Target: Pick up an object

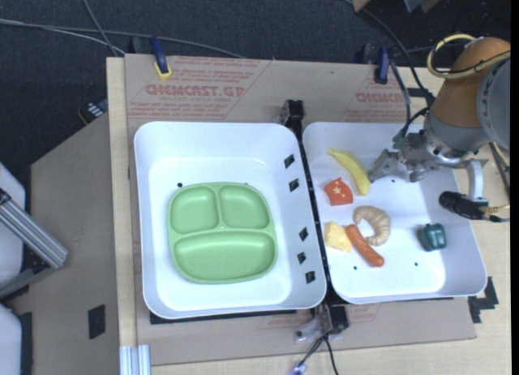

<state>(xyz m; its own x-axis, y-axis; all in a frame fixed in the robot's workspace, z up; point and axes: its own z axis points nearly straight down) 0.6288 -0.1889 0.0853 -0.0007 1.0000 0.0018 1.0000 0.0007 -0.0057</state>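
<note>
Banana [350, 167] near right bin's [462, 282] back edge; gripper [388, 164] just beside.

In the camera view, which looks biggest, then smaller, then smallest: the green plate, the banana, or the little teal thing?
1. Green plate, by far the biggest.
2. Banana.
3. Teal thing, the smallest, though not much smaller than the banana.

A: Where do the two bins sit?

B: Side by side; the left bin [154, 203] holds a divided tray [221, 231] at its centre.

A: And the right bin [454, 272]?

B: Banana [350, 169] at ten o'clock, the cube [339, 192] just below it, the ring-shaped pastry [371, 222] near centre, the wedge [335, 235] at eight o'clock touching the sausage [366, 248], and the small cup [432, 237] at four o'clock, apart.
</note>
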